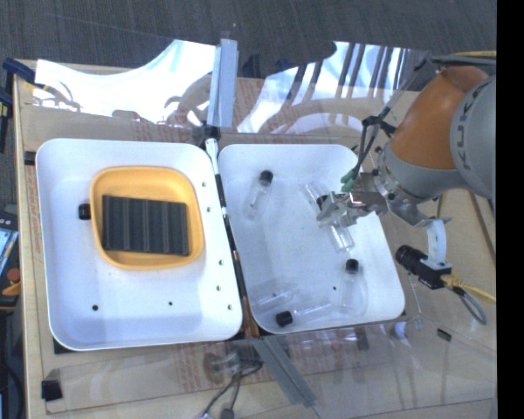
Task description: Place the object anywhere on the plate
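While its tool (pixel 339 208) hovers over clear vials (pixel 255 195) in the right bin (pixel 377 273), grip impossible to tell, the arm (pixel 437 133) appears mid-pick, the yellow plate (pixel 144 218) at frame left awaiting delivery.

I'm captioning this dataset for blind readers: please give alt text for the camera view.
The gripper hangs over the right bin, among clear vials with black caps: one upper left, one right, one at the front edge. The left bin holds a yellow plate carrying a dark ribbed insert.
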